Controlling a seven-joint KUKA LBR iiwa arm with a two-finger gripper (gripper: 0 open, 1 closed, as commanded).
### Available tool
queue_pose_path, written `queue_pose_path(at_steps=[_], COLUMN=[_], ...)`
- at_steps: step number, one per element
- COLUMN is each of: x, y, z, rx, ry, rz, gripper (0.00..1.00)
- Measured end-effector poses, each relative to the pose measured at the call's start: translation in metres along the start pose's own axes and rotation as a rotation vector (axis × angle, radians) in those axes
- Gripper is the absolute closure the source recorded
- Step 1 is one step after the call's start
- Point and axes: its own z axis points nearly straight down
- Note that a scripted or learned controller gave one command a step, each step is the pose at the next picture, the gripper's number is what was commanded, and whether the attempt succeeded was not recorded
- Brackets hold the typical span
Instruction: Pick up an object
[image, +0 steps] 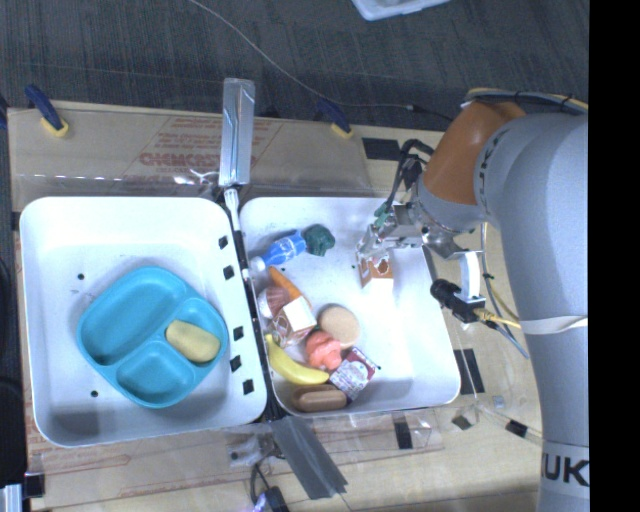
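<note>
My gripper (377, 252) hangs over the upper right part of the right bin (420, 350), reaching in from the right. A small brown and white object (377, 269) sits right at its tip; whether it is gripped cannot be made out. To the left lie a blue bottle (284, 248) and a dark green lump (319, 239). Lower left in that bin is a pile: an orange carrot (285, 284), a tan round bun (339, 324), a pink fruit (322, 349), a yellow banana (292, 367), a red-white packet (352, 374) and a brown sausage (319, 400).
The left bin (50, 300) holds a blue divided plate (130, 325) with a yellow lemon-like item (193, 340) on it. A metal divider bar (236, 130) stands between the bins at the back. The grey arm (530, 230) covers the right bin's right side.
</note>
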Motion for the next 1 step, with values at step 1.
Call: queue_pose_path(at_steps=[1], x=[-0.0005], y=[-0.0004], z=[0.0002], rx=[0.001], ry=[-0.001], rz=[0.0], gripper=[0.0])
